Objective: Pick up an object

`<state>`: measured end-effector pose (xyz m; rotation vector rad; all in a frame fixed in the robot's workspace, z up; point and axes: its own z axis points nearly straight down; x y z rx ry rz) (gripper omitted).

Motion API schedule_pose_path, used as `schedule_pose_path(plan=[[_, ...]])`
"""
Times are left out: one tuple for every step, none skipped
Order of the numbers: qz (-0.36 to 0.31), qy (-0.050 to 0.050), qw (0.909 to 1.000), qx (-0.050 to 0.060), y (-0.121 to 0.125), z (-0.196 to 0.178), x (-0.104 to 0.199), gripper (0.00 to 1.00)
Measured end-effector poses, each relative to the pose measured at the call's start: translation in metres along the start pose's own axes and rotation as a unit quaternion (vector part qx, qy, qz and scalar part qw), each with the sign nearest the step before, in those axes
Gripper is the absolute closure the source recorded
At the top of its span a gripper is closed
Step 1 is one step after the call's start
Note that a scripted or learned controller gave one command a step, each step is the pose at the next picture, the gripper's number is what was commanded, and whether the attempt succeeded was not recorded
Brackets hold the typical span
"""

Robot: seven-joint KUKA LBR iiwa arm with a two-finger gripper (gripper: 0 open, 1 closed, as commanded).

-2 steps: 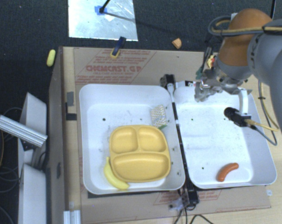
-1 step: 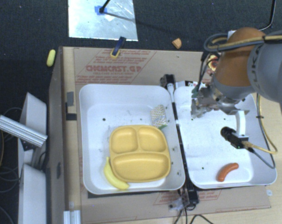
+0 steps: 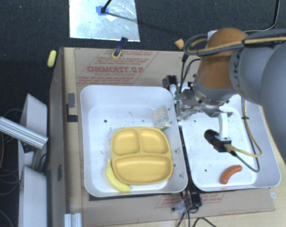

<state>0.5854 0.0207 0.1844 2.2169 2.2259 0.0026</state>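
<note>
From the camera above the table [image 3: 109, 67], the gripper [image 3: 179, 109] is low over the seam where the two white bins meet, at the upper part of that shared wall. The grey arm with its orange band comes in from the view's right and covers the upper portion of the right bin [image 3: 268, 174]. The arm's wrist blocks the tip, so I cannot tell whether the gripper is open or closed, and nothing can be seen held in it.

The nearest thing to it is a small speckled grey-green pad [image 3: 161, 117]. It lies in the left bin [image 3: 93, 126] just beside the gripper, on its left in the view, close to the dividing wall. I cannot tell whether the two touch.

Below the pad, a yellow divided tray [image 3: 142, 154] sits flat in the left bin, with its upper right corner near the pad. A yellow banana [image 3: 115, 179] curves along the tray's lower left edge, touching it or nearly so.

In the right bin, an orange-red sausage [image 3: 231, 173] lies on the floor near the front wall, well apart from the gripper.
</note>
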Motion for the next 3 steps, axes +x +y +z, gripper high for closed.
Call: schedule_pose_path(plan=[[0.002,-0.001,1.0000,-0.001,-0.008,-0.024,-0.043,1.00],[0.000,0.000,1.0000,0.000,0.004,-0.025,0.009,1.00],[0.002,-0.001,1.0000,0.000,-0.007,-0.030,-0.059,1.00]])
